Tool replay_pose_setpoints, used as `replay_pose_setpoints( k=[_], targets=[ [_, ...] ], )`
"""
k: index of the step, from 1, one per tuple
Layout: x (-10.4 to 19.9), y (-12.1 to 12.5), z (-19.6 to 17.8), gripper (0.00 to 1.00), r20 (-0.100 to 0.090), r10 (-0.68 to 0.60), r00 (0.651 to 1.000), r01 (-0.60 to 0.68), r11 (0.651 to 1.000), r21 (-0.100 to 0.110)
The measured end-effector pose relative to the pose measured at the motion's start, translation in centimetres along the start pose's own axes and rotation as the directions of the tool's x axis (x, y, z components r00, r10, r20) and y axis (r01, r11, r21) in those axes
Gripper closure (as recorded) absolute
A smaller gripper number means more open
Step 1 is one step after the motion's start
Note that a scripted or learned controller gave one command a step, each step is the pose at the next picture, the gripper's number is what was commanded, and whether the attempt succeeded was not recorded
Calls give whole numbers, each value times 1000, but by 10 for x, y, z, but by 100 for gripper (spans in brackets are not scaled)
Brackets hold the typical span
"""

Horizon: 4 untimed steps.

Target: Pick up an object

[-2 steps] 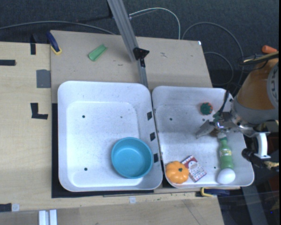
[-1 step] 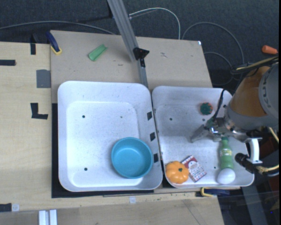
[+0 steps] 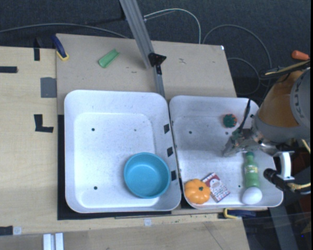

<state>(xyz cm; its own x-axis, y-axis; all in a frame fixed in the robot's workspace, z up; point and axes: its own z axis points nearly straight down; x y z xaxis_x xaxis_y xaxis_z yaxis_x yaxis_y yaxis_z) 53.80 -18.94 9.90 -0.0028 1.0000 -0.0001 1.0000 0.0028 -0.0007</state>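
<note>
We see the pincer [image 3: 233, 146] low inside the right bin [image 3: 198, 108], mid-right area, arm [image 3: 287, 108] reaching in from the right; we cannot tell how it is set. Just near of it lies a green bottle [image 3: 251, 172], with a white ball-like item [image 3: 252, 195] touching its near end. Small dark green object [image 3: 229, 120] sits just far of the pincer. Orange pumpkin [image 3: 197, 191] and red-white packet [image 3: 216, 187] sit at the near edge. Left bin [image 3: 94, 108] holds a blue bowl [image 3: 146, 174]. Green block [image 3: 108, 58] lies on the surface [image 3: 198, 66] far left.
</note>
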Motion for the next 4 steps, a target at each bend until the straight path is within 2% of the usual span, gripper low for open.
replay_pose_setpoints(
  k=[1,3,4],
  targets=[
    [5,1,-43,100,1,1,1000,-1,1000,-3],
    [5,13,-153,100,2,1,1000,-1,1000,-6],
    [54,30,-159,100,-2,-4,1000,4,1000,-1]
  ],
)
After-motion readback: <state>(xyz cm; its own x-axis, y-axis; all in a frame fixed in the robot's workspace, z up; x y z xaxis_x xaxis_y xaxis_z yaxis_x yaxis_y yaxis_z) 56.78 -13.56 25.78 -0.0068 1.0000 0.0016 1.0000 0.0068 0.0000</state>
